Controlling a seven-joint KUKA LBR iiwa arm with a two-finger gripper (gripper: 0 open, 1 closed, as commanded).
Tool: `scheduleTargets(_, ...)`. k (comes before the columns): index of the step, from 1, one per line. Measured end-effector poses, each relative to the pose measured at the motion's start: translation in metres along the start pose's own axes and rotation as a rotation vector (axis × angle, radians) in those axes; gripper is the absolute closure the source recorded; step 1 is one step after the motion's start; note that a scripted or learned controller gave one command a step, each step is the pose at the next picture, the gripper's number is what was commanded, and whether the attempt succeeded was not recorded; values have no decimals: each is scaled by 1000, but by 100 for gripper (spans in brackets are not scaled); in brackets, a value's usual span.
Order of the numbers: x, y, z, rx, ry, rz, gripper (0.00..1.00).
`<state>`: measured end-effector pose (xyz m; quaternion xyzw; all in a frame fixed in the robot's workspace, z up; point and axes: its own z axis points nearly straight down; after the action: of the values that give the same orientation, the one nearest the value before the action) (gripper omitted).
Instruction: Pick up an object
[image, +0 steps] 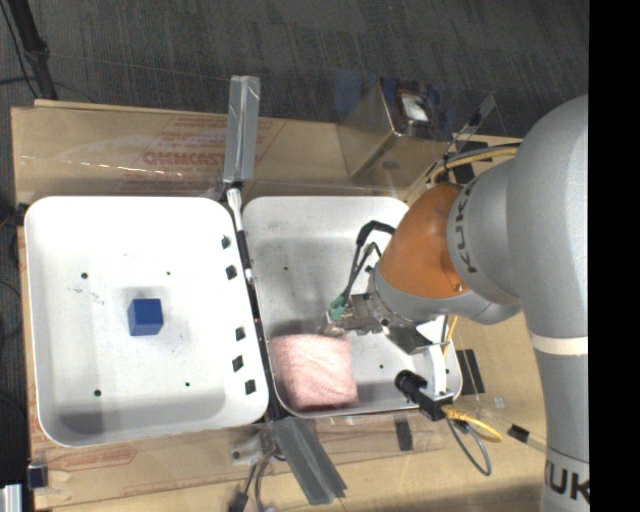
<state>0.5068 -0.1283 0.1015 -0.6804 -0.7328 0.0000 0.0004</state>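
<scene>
A small blue cube (146, 316) sits on the floor of the left bin (60, 230), near its middle. A pink, soft-looking block (313, 371) lies at the near edge of the right bin (300, 225), towards its left corner. My gripper (345, 316) hangs low in the right bin, just above the pink block's far right corner. The orange wrist band and grey arm cover most of the right half of that bin.
A grey metal divider (240, 140) runs between the two bins, with black clips along the left bin's right wall. Brown cardboard (120, 150) lies under and behind both bins. A clear plastic box (400, 125) stands behind the right bin.
</scene>
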Motion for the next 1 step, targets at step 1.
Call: scheduleTargets(1,0,0,0,0,0,0,0)
